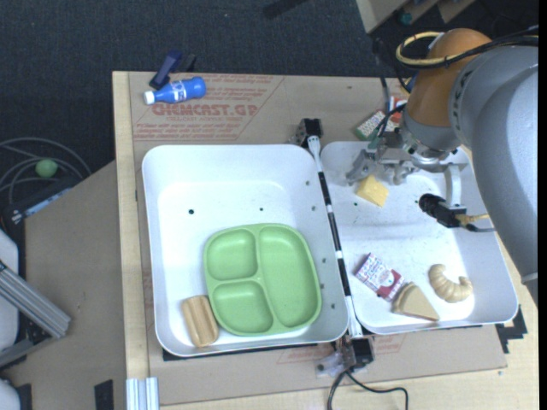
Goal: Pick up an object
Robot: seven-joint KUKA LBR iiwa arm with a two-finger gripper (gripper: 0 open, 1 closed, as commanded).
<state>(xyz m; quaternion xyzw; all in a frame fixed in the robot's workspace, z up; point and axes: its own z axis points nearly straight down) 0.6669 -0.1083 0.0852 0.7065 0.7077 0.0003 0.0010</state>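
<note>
Gripper (pixel 379 174) low over far-left part of right bin (pixel 487 307), fingers (pixel 356 172) spread apart, nothing clamped between them. Arm comes in from right, orange band above wrist.

Near edge, left bin (pixel 162 229): tan block (pixel 199 320) in near-left corner, lying just beside green divided plate (pixel 261 278), touching or almost. Plate has three compartments, sits flat in near half of bin.

Near edge, right bin: beige cone-shaped piece (pixel 414 301) on its side, croissant (pixel 450 282) just right of it, red-and-white packet (pixel 378 274) just left of it, packet and cone touching or nearly so.

Farther back, same bin: yellow wedge (pixel 372 192), likely pick target, sits on bin floor right under the gripper, roughly between the fingertips. Contact with the fingers can't be told. Well apart from the packet, cone and croissant.

Far side, outside the bins: blue-and-white bottle (pixel 175 90) lying on its side on the brown board (pixel 256 105) at the far-left corner. Green ball (pixel 45 168) off the bench at left, among cables.
</note>
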